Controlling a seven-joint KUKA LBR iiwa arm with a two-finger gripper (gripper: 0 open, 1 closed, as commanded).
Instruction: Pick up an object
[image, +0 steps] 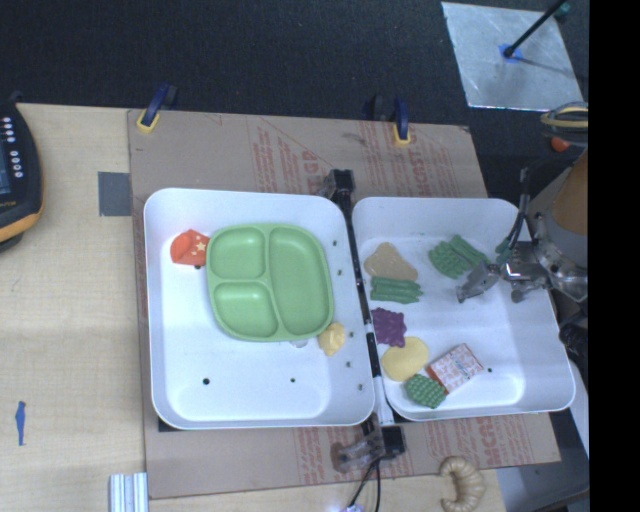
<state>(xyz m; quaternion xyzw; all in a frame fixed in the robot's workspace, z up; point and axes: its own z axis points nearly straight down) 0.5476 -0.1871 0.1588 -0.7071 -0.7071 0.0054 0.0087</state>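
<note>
My gripper (500, 286) hovers over the right side of the right bin (530, 340), its fingers spread open with nothing between them. Just to its left lies a green leafy piece (455, 256). Further left in that bin are a tan piece (390, 263), a green bean pod (396, 291) and a purple piece (388, 325). Toward the front edge lie a yellow piece (404, 358), a red and white packet (457, 367) and a green ridged block (424, 391).
The left bin (180, 370) holds a green divided plate (270, 281), a red item (189, 248) at its left and a small yellow item (331, 339) at its lower right. A black pendant (15, 175) lies at the bench's left edge.
</note>
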